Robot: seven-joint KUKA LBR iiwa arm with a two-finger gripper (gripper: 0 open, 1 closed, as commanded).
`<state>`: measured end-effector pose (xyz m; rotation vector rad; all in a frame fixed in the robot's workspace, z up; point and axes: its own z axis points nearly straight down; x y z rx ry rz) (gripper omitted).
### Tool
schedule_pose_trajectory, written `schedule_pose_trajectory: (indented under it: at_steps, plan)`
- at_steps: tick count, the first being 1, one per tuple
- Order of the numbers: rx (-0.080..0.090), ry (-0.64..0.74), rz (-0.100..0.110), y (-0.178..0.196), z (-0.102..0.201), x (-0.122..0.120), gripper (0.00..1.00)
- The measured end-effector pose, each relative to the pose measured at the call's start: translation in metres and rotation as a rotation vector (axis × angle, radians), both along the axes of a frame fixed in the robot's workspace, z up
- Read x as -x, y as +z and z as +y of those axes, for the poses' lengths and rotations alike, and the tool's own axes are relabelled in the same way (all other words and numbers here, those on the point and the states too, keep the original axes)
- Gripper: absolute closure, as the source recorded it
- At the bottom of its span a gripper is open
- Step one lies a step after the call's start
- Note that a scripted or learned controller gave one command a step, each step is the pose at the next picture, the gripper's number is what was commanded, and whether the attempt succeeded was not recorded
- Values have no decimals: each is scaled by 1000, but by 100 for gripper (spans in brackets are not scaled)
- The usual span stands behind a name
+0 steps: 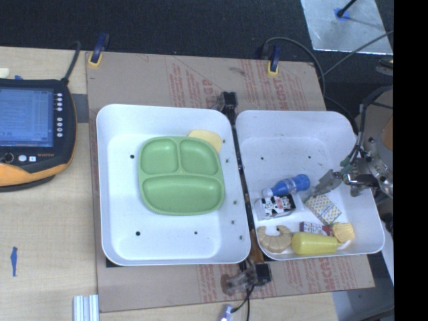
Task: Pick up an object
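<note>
Objects cluster in the right bin's (294, 122) near corner: blue bottle (293, 184), checkered packet (325, 208), yellow bottle (314, 244). Pincer (336, 177) is at the bin's right side, prongs apart, holding nothing. Checkered packet lies just below-left of it, nearest; yellow bottle's long axis runs left-right.

Yellow disc (207, 138) half hidden behind green tray (180, 176), pincer (348, 176) blurred, handheld screen (30, 132) cut off at left
</note>
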<state>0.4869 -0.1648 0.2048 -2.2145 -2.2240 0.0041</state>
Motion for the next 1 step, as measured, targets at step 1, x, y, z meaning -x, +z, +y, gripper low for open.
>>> schedule_pose_trajectory:
  at_steps: [1]
  plan:
    - [1,3,-9,-101,41,-55,0]
